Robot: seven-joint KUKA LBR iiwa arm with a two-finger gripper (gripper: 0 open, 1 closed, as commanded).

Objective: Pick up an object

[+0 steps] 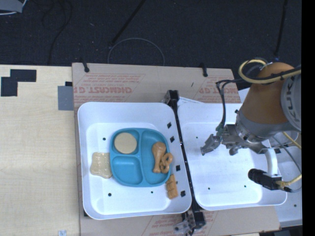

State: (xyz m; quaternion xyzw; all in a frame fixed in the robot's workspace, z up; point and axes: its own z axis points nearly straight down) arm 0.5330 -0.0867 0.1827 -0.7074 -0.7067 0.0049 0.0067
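**Arm over the right bin, food toys in the left**

From where I stand, two shallow white plastic bins sit side by side on a cardboard sheet point(147, 80) printed with red lettering, which lies on a pale wooden bench point(34, 151). The grey arm with the orange band point(268, 100) reaches in from the right and hangs over the right bin point(231, 195). Its two-finger gripper point(209, 145) points left, above the bin's far-left part, near the black divider clips point(179, 151) where the bins meet. The small grey fingers stand a little apart, a narrow gap between them, and nothing lies between them. A black cylindrical part point(263, 178) with a cable sits over the near-right part of the same bin.

All the things to pick lie in the left bin point(91, 122), well apart from the gripper. In its middle rests a blue plastic tray with three compartments point(129, 171). A round tan disc like a biscuit point(125, 142) fills the far-left compartment. A tan piece shaped like a chicken drumstick point(158, 154) lies in the right compartment, and a small brown twisted pretzel shape point(166, 162) touches it on its right side. The near-left compartment shows bare blue. Just beside the tray's left edge, on the bin floor, lies a pale cream slab like a slice of bread point(101, 164). At the tray's near-right corner, close to the divider, rests a small orange-brown ridged piece point(171, 187).
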